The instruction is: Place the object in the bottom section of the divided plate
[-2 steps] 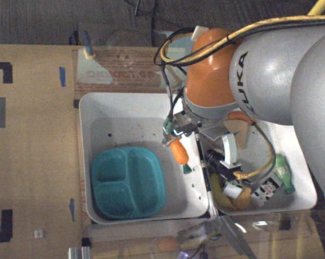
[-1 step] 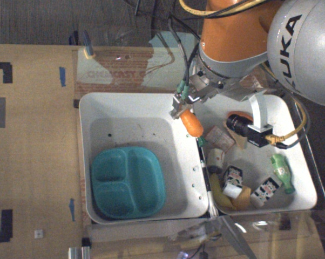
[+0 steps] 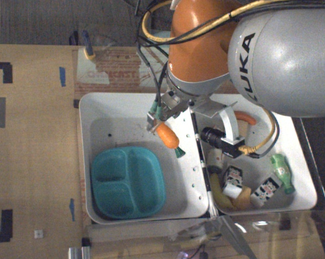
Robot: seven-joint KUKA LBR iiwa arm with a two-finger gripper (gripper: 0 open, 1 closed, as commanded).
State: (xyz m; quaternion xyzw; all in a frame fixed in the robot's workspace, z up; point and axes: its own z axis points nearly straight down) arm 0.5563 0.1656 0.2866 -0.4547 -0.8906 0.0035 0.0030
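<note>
A teal divided plate [image 3: 127,182] lies in the left bin [image 3: 97,117], toward its front. My gripper [image 3: 160,124] hangs over the same bin, up and to the right of the plate, shut on an orange toy carrot [image 3: 168,136]. The carrot tilts down to the right, its green top [image 3: 179,152] pointing at the bin's right wall. It is held clear above the bin floor, apart from the plate.
The right bin [image 3: 303,144] holds a yellow banana [image 3: 219,193], a green bottle [image 3: 281,171], two black-and-white cow-patterned toys [image 3: 268,190], a tan piece [image 3: 242,197] and an orange sausage-like item [image 3: 246,117]. The big grey and orange arm [image 3: 249,42] overhangs the bins' back.
</note>
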